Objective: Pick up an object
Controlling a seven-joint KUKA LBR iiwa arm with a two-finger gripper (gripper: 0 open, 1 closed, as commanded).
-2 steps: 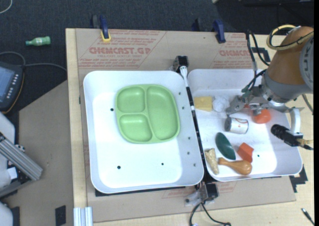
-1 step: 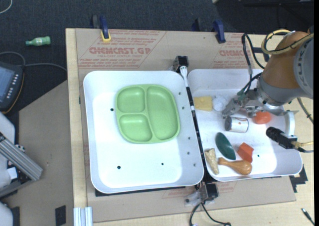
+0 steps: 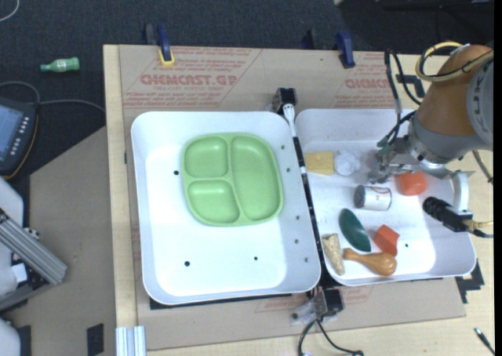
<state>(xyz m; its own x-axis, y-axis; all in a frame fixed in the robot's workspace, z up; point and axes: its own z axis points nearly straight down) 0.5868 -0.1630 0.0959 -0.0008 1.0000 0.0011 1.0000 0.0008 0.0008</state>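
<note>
1. At the front of the right bin (image 3: 449,262) lie a brown pear-shaped toy (image 3: 375,263) and a tan piece (image 3: 333,253), close to each other
2. Just behind them are a red block (image 3: 387,238) and a dark green spoon (image 3: 354,230), side by side
3. A little farther back, a silver can (image 3: 373,197) lies on its side in the middle of the right bin
4. An orange ball (image 3: 410,183) sits just to the right of the can
5. The tool (image 3: 383,172) hangs right over the can, between the can and the ball; I cannot tell if it is apart or together, and I cannot tell if it touches the can
6. Nothing can be seen clamped in the tool, so the can and all the other things lie on the floor of the bin
7. Behind the can, near the left wall of the right bin, are a yellow block (image 3: 319,162) and a pale round thing (image 3: 346,163), just beside each other
8. The grey and orange arm (image 3: 451,111) comes in from the right, above the back of the right bin
9. The left bin (image 3: 145,190) holds a green plate (image 3: 233,179) with three parts, lying flat toward the back
10. Both bins sit side by side on the desk (image 3: 227,80)
11. Two blue clamps (image 3: 165,42) grip the far edge of the desk
12. Past the desk, a small green bottle (image 3: 61,65) lies on the dark floor at the left
</note>
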